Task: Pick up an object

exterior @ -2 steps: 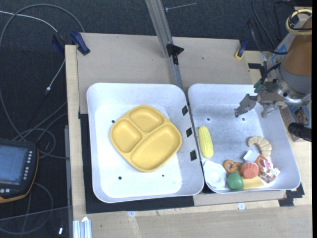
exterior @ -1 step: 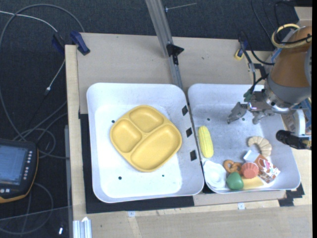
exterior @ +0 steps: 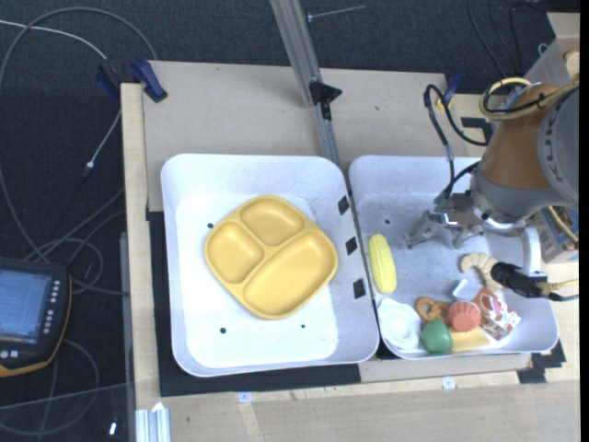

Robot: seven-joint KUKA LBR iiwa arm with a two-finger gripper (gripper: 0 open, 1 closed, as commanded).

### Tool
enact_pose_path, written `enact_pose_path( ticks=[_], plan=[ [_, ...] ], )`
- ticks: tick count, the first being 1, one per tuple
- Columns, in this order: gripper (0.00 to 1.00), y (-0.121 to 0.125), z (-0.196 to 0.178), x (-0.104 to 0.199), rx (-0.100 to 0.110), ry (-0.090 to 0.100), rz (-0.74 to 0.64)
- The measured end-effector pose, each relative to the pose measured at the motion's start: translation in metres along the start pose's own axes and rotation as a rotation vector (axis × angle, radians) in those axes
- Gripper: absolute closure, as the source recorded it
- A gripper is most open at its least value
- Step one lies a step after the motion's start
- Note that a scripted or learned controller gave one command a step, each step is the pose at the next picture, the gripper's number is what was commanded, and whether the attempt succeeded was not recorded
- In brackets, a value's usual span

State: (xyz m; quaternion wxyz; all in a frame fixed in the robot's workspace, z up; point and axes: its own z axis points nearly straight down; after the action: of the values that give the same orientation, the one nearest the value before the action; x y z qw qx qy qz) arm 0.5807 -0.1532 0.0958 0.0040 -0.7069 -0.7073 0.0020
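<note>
wooden bench [exterior: 276, 412] (dark carpet beyond) bears two white bins [exterior: 184, 247]; claw [exterior: 440, 233] open over right one.

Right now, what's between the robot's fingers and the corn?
Nothing. In the camera view, just bare white bin floor lies between the fingers and the corn. The other toys sit farther off, in the bin's near corner.

One fixed camera looks down at a slant (from well above) on both white bins [exterior: 184, 247].
</note>
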Motion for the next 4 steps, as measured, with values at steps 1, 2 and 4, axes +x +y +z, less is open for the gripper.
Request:
enact_pose_path(
  ticks=[1,2,4],
  plan=[
    [1.0,0.002,-0.016,0.0,-0.009,-0.001,0.0],
    [1.0,0.008,-0.076,0.008,-0.017,-0.004,-0.002],
    [1.0,0.02,-0.184,0.013,-0.016,-0.004,-0.001]
  ],
)
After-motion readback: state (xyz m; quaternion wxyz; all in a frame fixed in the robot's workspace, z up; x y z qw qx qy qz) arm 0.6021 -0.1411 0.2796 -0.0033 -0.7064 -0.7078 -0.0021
